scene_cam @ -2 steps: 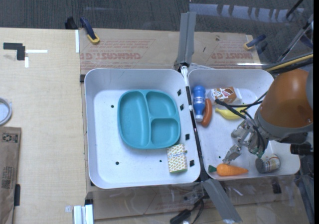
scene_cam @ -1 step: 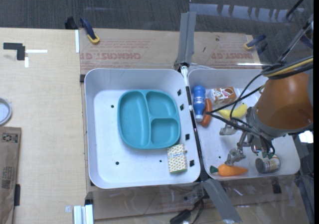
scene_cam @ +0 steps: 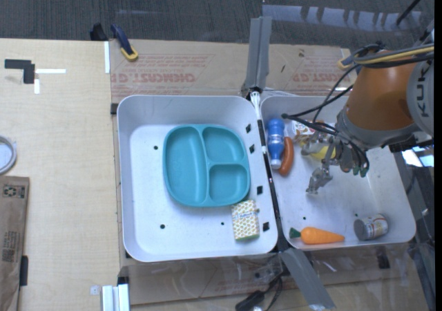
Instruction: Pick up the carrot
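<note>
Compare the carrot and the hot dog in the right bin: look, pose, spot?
The carrot is bright orange with a green tip; the hot dog is darker red-orange. The carrot lies across the bin near its front edge; the hot dog lies lengthwise by the left wall, beside the blue bottle. Both are long toy foods lying flat in the right bin, apart from the gripper.

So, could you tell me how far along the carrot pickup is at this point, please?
Little looks done yet. The small orange carrot with a green top lies flat on the floor of the right white bin, near its front edge. The tool hangs over the middle of that bin, apart from the carrot and further back. Left to do: move forward over the carrot, descend, grip and lift.
</note>
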`<state>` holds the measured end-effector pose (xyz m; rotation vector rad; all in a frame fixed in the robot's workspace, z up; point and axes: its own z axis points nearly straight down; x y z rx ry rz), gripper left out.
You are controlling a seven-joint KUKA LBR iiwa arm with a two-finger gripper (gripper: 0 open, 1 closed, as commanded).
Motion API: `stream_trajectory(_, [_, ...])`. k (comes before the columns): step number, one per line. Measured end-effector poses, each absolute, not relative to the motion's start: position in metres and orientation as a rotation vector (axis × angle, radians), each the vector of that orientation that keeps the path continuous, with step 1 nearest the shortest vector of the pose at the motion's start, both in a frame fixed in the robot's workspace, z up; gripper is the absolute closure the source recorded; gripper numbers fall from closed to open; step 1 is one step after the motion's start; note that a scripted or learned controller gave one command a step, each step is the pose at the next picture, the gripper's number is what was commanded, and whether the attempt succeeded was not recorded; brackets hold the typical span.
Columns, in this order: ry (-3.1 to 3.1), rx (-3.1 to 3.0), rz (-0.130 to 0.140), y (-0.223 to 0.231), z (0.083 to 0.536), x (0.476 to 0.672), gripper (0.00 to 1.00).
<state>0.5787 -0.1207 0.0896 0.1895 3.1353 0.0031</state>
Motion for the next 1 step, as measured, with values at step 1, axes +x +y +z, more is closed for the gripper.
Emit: stream_trajectory(1, [3.085,-0.6,0.005,-0.134,0.0892,0.5311,0.0])
